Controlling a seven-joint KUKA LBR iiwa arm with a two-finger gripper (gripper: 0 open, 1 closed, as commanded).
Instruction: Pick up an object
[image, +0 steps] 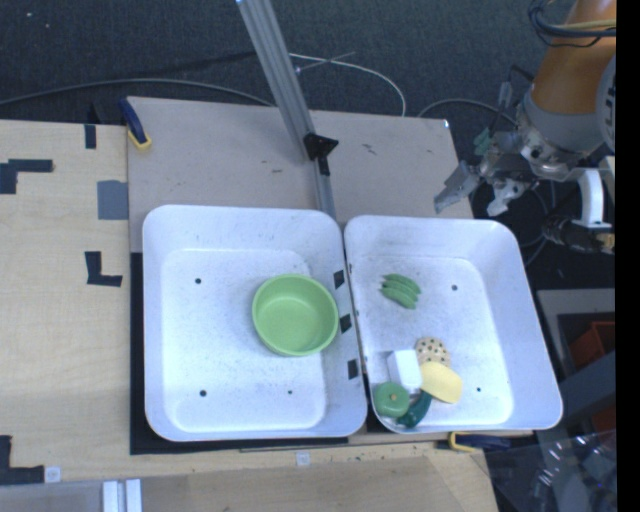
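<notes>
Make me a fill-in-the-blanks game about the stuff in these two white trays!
The round green plastic bowl sits in the ____ bin.
The small ribbed green leaf-shaped toy lies in the ____ bin.
The yellow oval toy lies beside a white ____.
The robot gripper hovers ____ both bins.

Missing words: left; right; block; outside

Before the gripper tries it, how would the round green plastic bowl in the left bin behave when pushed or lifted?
The round green plastic bowl looks thin-walled and hollow, so probably light and stiff. It sits upright on the left white bin floor, so a sideways push would likely slide it, not tip it. Its smooth, curved rim may slip between two fingers.
</notes>
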